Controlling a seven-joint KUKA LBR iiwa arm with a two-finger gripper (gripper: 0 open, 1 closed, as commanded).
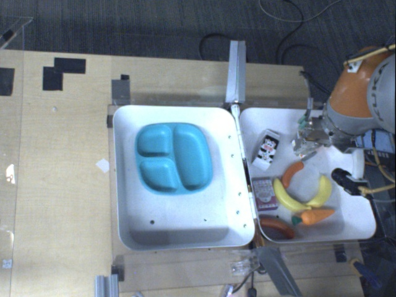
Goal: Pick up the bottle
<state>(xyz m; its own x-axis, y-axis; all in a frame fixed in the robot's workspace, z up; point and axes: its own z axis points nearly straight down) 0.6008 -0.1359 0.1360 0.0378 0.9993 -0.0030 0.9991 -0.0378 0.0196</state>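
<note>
A small white bottle-like item with a dark printed label [267, 148] lies tilted in the right bin [281, 117], near its left wall. My gripper [307, 143] hangs over the same bin, to the right of that item and apart from it. It sits just above the upper tip of an orange-red carrot [292, 173]. I see nothing held in the gripper.
The right bin also holds a banana [303, 198], a second carrot [316, 215], a maroon packet [264, 192] and a dark red item [278, 226] at the front edge. A blue divided plate [174, 157] lies in the left bin [133, 215].
</note>
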